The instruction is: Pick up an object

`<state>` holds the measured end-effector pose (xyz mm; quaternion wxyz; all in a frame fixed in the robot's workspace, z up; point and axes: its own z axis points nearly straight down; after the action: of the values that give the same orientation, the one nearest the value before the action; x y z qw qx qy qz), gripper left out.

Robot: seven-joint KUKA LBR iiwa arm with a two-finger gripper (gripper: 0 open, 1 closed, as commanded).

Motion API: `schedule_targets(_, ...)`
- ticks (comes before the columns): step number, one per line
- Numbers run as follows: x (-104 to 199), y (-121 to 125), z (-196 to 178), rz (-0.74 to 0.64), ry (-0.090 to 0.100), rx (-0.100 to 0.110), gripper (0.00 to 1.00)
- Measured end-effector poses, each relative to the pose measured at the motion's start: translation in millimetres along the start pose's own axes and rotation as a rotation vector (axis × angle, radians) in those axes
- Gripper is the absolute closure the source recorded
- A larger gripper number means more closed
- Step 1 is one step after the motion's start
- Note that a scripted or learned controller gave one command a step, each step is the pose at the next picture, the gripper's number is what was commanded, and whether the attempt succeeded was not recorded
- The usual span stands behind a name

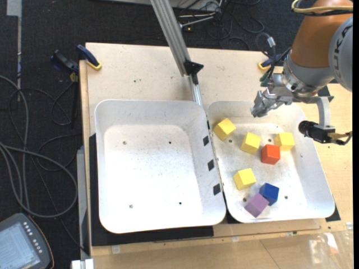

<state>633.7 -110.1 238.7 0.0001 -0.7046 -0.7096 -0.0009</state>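
The left white plastic bin [112, 150] offers wide free floor. In the right white bin [314, 189], small foam cubes crowd the middle: four yellow, one orange [270, 153], one blue [270, 192], one purple [257, 204]. The near right corner is open.

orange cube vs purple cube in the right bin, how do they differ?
Colour: the orange cube is bright orange-red, the purple cube pale violet. Place: the orange cube lies mid-bin beside a yellow cube; the purple cube lies near the front rim, against the blue cube. Both are similar-sized blocks.
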Motion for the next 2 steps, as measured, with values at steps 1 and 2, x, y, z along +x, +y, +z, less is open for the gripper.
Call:
schedule_targets(1, 41, -31, -5, 0.0, 0.0, 0.003, 1.0)
schedule_targets(2, 87, -57, -12, -0.001, 0.001, 0.002, 1.0)
